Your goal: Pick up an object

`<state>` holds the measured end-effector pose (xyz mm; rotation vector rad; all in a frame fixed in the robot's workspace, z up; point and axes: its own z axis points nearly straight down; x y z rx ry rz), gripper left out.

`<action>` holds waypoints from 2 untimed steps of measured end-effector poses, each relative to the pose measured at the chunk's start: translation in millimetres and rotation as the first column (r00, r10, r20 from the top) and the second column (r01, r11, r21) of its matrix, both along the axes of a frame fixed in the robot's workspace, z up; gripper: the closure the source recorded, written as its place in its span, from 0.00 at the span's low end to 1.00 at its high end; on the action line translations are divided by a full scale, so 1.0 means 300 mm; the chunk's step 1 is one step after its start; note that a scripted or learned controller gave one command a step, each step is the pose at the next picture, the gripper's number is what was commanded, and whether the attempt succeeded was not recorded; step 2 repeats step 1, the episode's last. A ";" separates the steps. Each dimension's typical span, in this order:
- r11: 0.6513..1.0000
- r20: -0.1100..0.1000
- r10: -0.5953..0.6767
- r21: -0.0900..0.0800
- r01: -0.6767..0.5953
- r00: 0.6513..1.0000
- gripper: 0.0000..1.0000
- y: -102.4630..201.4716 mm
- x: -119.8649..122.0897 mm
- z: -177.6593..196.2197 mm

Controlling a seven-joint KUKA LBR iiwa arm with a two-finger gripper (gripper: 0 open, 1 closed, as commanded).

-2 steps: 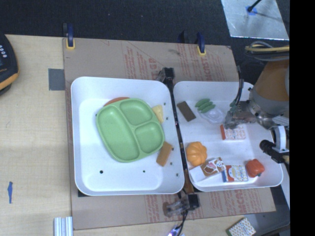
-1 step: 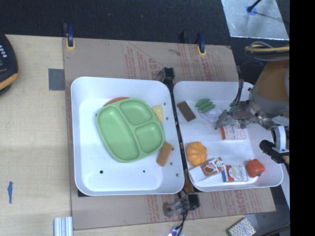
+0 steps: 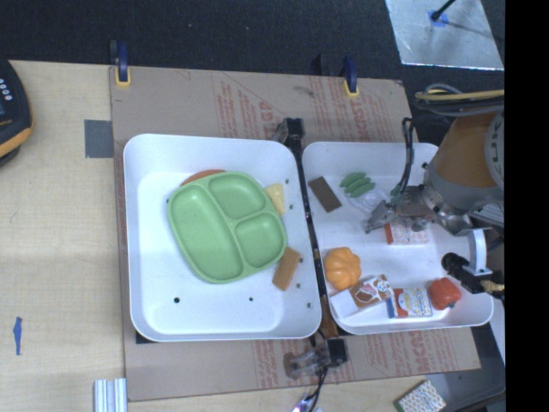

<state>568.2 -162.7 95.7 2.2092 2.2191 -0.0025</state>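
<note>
The grey arm's gripper is hanging low over the right white bin, just right of a brown rectangular block and below green pea pods. Its state cannot be told. A small orange pumpkin is sitting nearer, beside a printed carton.

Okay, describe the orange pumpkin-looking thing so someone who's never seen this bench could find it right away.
Look at the right bin of the two white bins. Along its left wall, toward the near edge, sits the small pumpkin, just above a flat printed packet. It is the one round, ribbed, orange thing there; the red thing lies at the far right corner.
</note>
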 end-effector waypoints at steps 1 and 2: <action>1.000 0.004 -0.001 -0.004 0.001 1.000 1.00 -0.010 0.005 0.044; 1.000 0.004 -0.001 -0.004 0.001 1.000 1.00 -0.010 0.005 0.044</action>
